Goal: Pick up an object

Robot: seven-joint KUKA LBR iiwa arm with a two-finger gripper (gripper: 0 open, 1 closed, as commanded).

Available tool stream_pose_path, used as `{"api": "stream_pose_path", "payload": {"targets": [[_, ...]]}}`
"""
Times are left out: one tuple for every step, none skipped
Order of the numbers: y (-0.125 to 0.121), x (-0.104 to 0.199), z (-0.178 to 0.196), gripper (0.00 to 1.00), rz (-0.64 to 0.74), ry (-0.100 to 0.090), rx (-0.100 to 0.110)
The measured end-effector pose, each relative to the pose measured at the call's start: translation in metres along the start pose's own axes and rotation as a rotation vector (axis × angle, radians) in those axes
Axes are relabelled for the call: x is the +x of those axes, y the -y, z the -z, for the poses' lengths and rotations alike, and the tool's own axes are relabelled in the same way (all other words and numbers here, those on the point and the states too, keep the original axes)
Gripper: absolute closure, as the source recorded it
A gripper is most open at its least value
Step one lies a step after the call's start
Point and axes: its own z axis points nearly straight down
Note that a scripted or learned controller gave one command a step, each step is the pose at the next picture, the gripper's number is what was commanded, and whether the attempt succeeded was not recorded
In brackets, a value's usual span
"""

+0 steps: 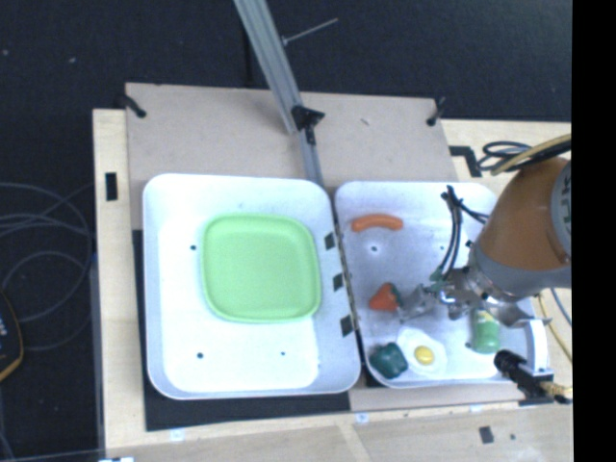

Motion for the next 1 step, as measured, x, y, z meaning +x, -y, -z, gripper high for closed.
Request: {"api": "stream_pose_path", "payload": {"targets": [[-0.0002,-0.0007,-0.0413,0.00,0.001,0.001,-0.004]]}}
